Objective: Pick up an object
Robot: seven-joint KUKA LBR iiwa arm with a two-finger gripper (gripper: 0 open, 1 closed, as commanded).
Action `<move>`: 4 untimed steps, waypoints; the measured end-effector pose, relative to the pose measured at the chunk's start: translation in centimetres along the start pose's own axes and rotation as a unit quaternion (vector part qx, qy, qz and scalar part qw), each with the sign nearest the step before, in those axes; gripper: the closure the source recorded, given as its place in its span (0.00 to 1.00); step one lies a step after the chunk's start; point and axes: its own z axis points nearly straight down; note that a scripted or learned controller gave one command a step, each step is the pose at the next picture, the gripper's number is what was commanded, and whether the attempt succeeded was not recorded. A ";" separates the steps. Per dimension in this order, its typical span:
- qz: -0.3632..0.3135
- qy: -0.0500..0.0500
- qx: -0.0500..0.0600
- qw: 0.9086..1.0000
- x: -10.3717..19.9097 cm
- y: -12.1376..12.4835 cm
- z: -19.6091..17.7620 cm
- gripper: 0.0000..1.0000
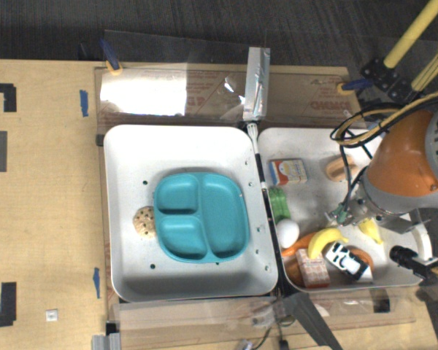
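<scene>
— Where does the camera sit?
— Above the bench [36,195], tilted down on the two bins.
— How close?
— Moderately far: the left bin [190,148] sits central, its neighbour [317,148] just right.

A teal divided plate [202,215] fills the white left bin [124,152], a speckled tan cookie [144,222] at its nine o'clock; a yellow banana [323,240] brightens the right bin [314,143].

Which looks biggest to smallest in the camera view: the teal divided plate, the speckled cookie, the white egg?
1. Teal divided plastic plate, clearly largest.
2. Round speckled cookie and white egg: look alike, no ranking.
</scene>
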 end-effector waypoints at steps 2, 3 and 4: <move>0.026 0.001 0.006 1.000 4.1 5.4 -9.3 0.00; -0.057 -0.002 0.001 0.998 1.2 -0.8 0.1 0.00; -0.021 -0.002 -0.001 1.000 2.1 -2.7 0.0 0.00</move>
